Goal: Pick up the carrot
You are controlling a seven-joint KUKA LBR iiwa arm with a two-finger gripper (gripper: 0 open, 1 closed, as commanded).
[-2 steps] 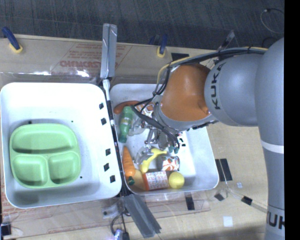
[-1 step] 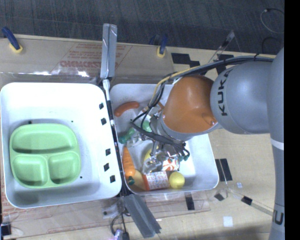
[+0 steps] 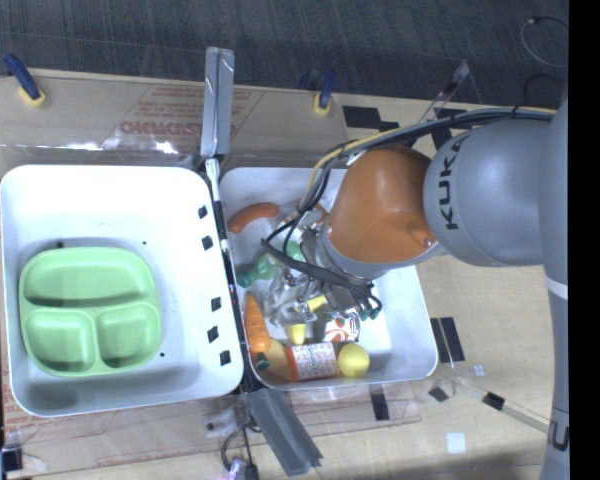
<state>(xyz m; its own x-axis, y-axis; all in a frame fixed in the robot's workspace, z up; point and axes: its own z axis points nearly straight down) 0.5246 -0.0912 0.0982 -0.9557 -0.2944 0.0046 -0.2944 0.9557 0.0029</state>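
The carrot (image 3: pixel 255 323) is a short orange root lying upright along the left wall of the right bin (image 3: pixel 420 343), near its front. The arm's orange band and wrist hang over the middle of that bin, and the gripper (image 3: pixel 302 293) reaches down into the pile of items just right of the carrot. Cables and clutter hide its fingertips. Nothing is seen held.
The right bin also holds a sausage (image 3: pixel 253 216) at the back, a yellow lemon (image 3: pixel 353 360), a small orange-labelled bottle (image 3: pixel 310 361) and green pieces (image 3: pixel 265 266). In the left bin (image 3: pixel 40 193) lies a green divided tray (image 3: pixel 88 310).
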